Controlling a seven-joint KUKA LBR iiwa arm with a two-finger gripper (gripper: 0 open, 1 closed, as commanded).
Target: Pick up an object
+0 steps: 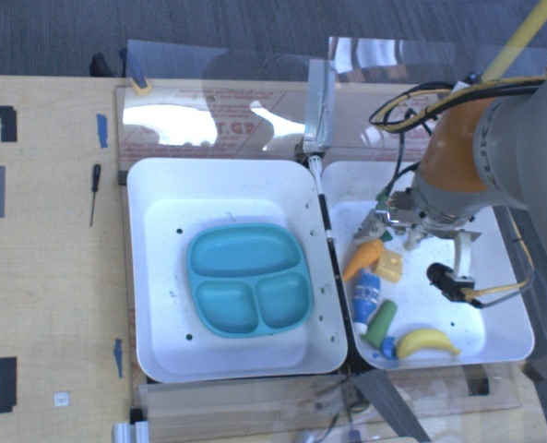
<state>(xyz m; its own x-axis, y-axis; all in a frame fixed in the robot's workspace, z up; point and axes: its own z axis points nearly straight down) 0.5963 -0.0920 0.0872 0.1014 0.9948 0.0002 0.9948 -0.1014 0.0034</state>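
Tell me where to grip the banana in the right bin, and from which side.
Probably grip the banana at its thick middle, from above, closing across its narrow width. It lies flat with open floor behind it; the green cylinder crowds its left end.

Bright, even overhead light, with some nasty glare up top.

You'll see white reflections flare off the clear plastic panel [208, 123] behind the bins, washing out its print. The left bin [153, 201] and right bin [504, 330] stay evenly lit with only soft shadows. Focus is a bit mushy overall, so small details smear.
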